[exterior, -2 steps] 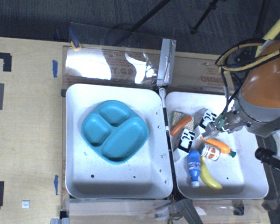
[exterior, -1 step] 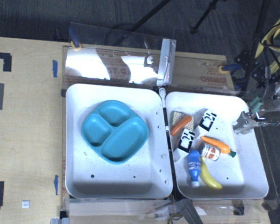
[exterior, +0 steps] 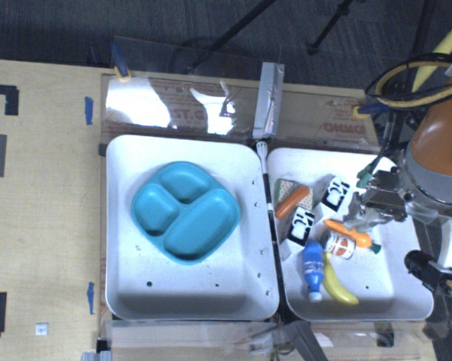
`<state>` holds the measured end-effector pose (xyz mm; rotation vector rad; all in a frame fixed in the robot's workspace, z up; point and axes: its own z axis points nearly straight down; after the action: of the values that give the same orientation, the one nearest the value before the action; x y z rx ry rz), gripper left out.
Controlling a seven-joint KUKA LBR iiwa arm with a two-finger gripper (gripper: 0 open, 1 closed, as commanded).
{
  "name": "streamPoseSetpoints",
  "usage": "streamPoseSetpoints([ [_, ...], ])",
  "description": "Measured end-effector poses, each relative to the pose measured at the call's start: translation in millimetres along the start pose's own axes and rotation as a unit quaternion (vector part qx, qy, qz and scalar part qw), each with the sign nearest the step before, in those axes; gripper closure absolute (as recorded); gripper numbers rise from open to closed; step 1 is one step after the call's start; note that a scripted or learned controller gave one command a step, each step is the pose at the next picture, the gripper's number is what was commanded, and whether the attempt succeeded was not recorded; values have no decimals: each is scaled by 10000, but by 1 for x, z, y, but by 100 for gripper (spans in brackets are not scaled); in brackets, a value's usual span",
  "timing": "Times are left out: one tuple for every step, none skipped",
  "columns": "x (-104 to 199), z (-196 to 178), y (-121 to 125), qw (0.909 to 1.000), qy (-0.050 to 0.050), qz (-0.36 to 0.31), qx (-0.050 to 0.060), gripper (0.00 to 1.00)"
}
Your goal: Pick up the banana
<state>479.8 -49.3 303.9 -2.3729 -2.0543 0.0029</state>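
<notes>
Banana (exterior: 339,285) lies in the right bin (exterior: 413,302), close to its near wall, well down from the gripper (exterior: 359,216). From the gripper it sits at about six o'clock, a touch toward seven, with the carrot (exterior: 348,232) and a small red-and-white can (exterior: 340,247) lying between the two. Its long axis runs roughly from eleven o'clock to five: the upper end tucks in beside the blue bottle (exterior: 312,270), almost touching it, and the lower end curls out toward the open floor of the bin. It is plain yellow, slim and gently curved, and looks smooth and a bit glossy.

The arm (exterior: 440,155) hangs over the bin's right side, orange band uppermost, wrist pointing in toward nine o'clock. Whether the gripper is open or closed I cannot tell from here; the metal parts blur together over the carrot.

My guess is the next move means coming down toward six o'clock and turning to close across the banana's width, on the free side away from the bottle.
</notes>
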Motion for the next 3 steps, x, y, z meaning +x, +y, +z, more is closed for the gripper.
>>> streamPoseSetpoints([
  [-17, -26, 6, 9953, -13, -969, -32, 100],
  [84, 4, -12, 10000, -4, 97, 0, 100],
  [84, 4, -12, 10000, -3, 99, -1, 0],
])
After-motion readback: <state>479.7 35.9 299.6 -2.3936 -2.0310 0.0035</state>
